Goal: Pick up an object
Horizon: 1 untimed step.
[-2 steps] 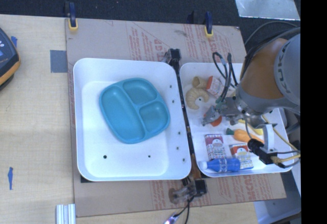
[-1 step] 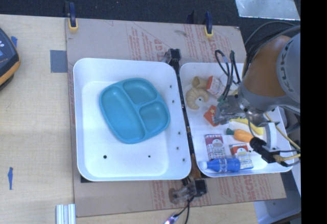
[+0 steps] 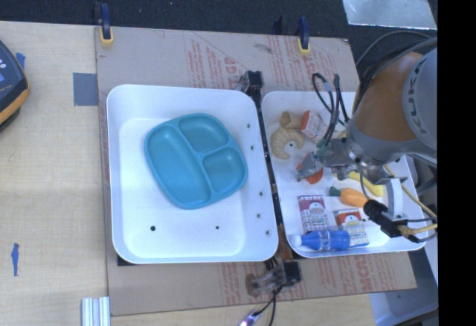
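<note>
Left bin [image 3: 119,168] holds 1 blue divided plate [image 3: 196,160], open floor around it. Right bin [image 3: 277,105] crowded: croissant [image 3: 287,141], carrot [image 3: 349,196], blue bottle [image 3: 323,241] along near rim. Arm [image 3: 390,105] hangs over the right bin, gripper [image 3: 316,164] low beside the croissant; its state cannot be told.
</note>
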Available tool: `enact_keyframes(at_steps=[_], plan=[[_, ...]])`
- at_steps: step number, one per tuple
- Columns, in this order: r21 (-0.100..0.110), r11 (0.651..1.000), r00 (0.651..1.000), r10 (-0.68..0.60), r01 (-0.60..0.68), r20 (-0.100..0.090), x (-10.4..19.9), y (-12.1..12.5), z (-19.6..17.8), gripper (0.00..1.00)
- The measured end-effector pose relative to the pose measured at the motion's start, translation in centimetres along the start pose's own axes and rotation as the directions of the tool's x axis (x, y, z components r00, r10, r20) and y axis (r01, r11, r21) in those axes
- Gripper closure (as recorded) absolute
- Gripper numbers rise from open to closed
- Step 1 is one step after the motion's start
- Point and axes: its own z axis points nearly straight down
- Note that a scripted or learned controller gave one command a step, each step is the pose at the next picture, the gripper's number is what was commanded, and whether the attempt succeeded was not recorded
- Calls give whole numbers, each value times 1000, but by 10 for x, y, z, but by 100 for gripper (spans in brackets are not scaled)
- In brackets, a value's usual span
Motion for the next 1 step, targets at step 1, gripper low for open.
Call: enact_keyframes(at_steps=[1], plan=[[-1,1000,1000,-1,1,1,-1,0,-10,100]])
